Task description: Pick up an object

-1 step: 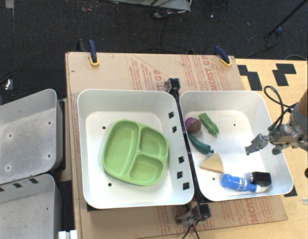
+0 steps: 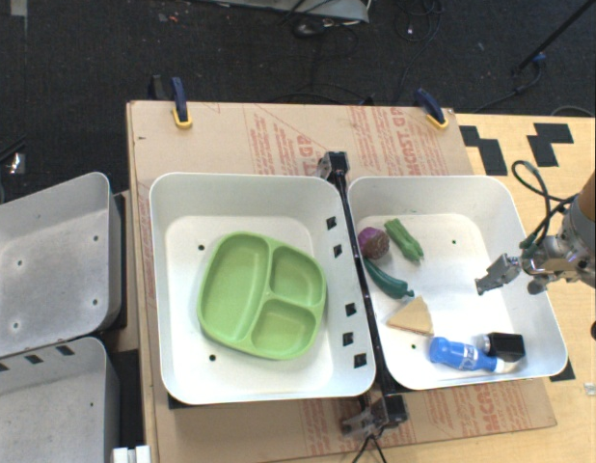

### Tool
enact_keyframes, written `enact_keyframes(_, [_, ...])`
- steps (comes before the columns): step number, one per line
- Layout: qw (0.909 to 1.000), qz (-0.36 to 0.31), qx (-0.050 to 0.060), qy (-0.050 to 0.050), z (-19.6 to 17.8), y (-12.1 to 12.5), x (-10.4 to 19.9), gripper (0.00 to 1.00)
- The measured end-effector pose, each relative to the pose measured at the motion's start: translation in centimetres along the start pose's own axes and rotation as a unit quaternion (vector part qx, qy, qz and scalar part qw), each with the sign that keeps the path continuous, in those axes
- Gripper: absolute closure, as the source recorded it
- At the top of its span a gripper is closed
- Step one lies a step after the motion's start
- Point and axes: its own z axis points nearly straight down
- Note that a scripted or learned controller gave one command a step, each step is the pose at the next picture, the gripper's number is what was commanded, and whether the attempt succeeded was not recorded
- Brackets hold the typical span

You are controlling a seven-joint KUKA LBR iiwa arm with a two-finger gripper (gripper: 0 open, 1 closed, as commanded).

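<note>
Looks like a robotics lab or test cell. Plywood bench [image 2: 279,133] clamped at its far edge with yellow-tipped clamps [image 2: 181,110], two white bins [image 2: 173,210] fixed side by side, loose cables [image 2: 414,8] trailing over dark carpet, spare metal trays [image 2: 47,249] well left of the fingers.

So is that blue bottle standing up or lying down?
Lying down. The blue bottle rests on its side on the right bin's floor, black cap pointing right.

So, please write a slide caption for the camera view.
Gripper hovers above the right bin beside small objects; a green tray lies in the left bin.
</note>
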Motion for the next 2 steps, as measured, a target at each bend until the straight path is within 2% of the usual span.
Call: enact_keyframes(2, [1.0,0.001,0.001,0.001,9.5,-1.2,0.7,0.0])
